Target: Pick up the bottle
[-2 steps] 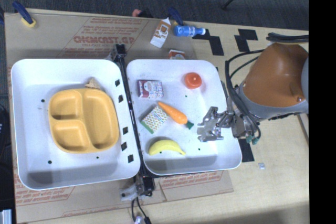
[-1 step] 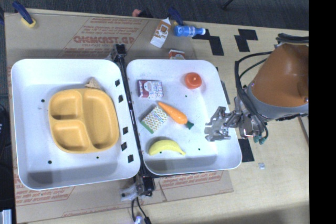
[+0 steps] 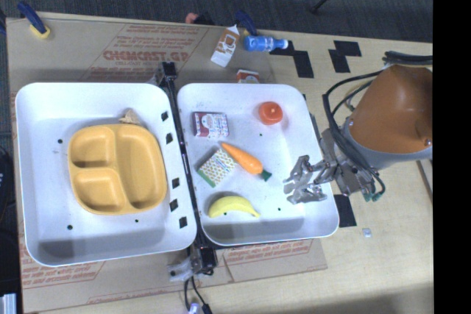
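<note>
The gripper (image 3: 301, 181) hangs low over the right bin's (image 3: 291, 228) right side with fingers spread and nothing between them, while the bottle (image 3: 260, 44) lies on the bench beyond that bin, so the approach step remains: reach out past the far rim.

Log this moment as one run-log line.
task: pick up bottle | hand: over right bin, right side | bottle: orange, upright, bin's far corner, apart from hand | status: not grasped
</note>
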Tool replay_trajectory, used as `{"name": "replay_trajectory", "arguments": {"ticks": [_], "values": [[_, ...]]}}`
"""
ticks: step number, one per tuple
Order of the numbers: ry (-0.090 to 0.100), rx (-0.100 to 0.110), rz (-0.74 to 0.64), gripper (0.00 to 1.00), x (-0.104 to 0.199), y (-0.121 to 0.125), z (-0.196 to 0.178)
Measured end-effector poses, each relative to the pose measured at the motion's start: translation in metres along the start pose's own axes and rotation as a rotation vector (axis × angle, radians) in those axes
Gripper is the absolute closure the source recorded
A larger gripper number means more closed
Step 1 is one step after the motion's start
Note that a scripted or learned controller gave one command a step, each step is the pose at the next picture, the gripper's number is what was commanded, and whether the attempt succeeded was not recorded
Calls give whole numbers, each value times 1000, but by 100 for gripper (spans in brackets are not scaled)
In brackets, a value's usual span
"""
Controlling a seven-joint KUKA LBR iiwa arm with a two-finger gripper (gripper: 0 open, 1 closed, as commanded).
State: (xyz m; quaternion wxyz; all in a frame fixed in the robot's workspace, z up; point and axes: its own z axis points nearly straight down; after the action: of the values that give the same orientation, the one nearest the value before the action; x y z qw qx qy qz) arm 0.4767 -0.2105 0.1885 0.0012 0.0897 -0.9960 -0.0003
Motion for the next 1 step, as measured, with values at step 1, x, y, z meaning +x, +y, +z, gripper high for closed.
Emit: {"name": "replay_trajectory", "arguments": {"ticks": [1], "values": [[-3,1,-70,100,-5,0,-5]]}}
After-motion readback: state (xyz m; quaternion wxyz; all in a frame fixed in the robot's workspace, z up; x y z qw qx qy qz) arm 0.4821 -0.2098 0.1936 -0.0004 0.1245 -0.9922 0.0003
